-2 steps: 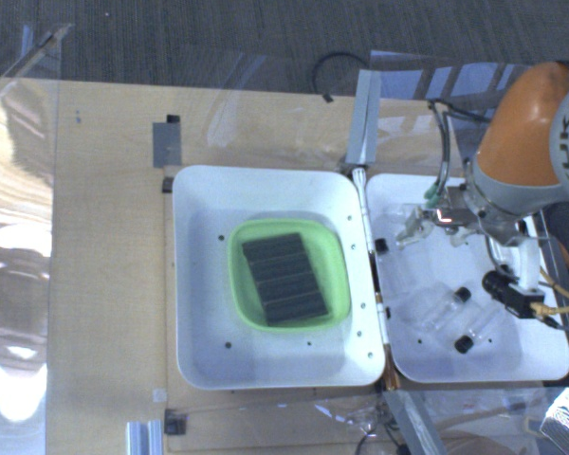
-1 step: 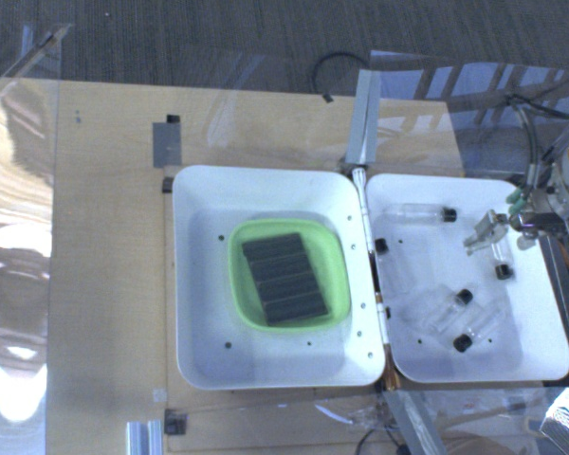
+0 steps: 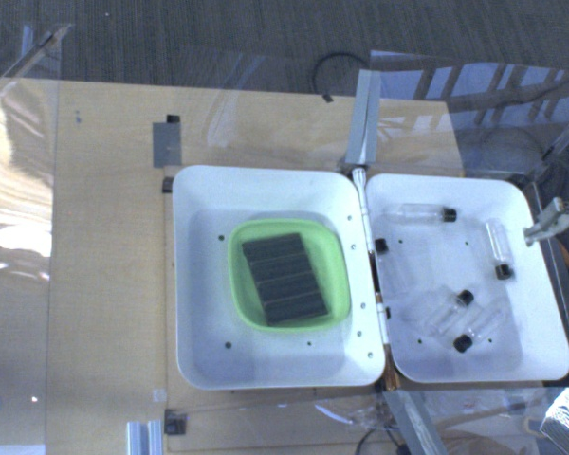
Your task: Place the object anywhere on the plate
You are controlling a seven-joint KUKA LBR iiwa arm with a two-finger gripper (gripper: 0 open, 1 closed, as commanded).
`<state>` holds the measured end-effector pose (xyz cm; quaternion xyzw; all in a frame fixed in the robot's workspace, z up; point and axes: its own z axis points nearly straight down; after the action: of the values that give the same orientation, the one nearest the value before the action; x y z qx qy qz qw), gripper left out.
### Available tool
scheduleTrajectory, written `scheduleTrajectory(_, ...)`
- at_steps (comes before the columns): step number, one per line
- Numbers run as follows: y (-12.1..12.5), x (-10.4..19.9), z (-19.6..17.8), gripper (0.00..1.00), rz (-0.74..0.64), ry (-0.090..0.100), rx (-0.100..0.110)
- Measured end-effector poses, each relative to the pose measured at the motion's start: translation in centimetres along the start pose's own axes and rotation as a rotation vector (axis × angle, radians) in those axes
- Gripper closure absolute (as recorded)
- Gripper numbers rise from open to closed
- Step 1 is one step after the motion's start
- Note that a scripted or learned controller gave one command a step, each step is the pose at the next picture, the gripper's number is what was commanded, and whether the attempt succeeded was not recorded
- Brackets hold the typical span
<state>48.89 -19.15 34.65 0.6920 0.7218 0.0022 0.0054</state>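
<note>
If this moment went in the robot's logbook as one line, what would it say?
plate: left bin, dark block on it | vials: right bin | gripper: right bin's right edge

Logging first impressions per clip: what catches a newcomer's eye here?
The green plate in the left bin, with a dark ribbed block lying on it. Next, several clear vials with black caps scattered in the right bin, and the gripper at that bin's right edge.

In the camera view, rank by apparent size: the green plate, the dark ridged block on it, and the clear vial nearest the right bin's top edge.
1. green plate
2. dark ridged block
3. clear vial, clearly the smallest
</note>
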Motion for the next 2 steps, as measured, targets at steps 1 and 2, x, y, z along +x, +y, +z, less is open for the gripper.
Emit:
scheduleTrajectory(1,-0.1,-1.5,-0.5,0.0,-0.09,-0.001,0.001)
scheduleTrajectory(2,0.3,-0.4,7.4,0.0,-0.083,0.002,0.005)
